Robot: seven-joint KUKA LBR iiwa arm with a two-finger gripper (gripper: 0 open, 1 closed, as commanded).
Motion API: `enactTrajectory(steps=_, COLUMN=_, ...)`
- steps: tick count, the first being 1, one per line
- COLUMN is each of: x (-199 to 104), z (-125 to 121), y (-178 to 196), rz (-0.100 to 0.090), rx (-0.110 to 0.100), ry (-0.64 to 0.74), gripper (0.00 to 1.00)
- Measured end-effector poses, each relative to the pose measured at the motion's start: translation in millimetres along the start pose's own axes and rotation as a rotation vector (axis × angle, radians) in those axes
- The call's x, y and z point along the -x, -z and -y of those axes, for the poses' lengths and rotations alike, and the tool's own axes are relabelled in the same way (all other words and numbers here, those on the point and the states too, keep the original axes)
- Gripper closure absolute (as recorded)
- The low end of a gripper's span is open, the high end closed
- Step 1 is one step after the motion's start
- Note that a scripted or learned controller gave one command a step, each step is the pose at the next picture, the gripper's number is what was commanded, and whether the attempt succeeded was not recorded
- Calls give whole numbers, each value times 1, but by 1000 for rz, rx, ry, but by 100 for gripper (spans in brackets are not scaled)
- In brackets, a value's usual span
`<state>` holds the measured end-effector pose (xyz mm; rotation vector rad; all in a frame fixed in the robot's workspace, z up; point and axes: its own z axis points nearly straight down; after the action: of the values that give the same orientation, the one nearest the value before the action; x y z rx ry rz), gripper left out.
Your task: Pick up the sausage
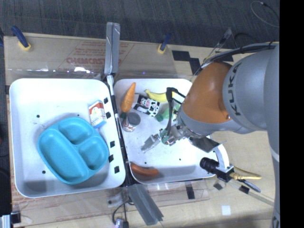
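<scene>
Grey arm (247, 94) with orange band hangs over the right white bin (199, 177); its 2-finger gripper (151, 144) looks slightly parted, seemingly holding nothing, well apart from the reddish-brown sausage (144, 170).

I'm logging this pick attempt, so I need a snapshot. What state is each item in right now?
sausage: lying flat at the right bin's near edge, not held.
tool: low over the right bin, apart from the sausage.
carrot: lying by the divider.
banana: lying at the far side.
blue tray: flat in the left bin.
small carton: at the tray's far edge.
</scene>
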<state>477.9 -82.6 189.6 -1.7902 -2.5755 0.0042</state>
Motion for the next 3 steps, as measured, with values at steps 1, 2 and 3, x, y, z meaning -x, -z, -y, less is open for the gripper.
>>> enactTrajectory(steps=1, x=33, z=14, y=-72, rz=-1, rx=0, ry=118, gripper=0)
enactTrajectory(steps=2, x=68, z=26, y=-86, rz=0, rx=2, ry=98, gripper=0)
enactTrajectory(steps=3, x=63, z=10, y=47, rz=2, rx=3, ry=105, gripper=0)
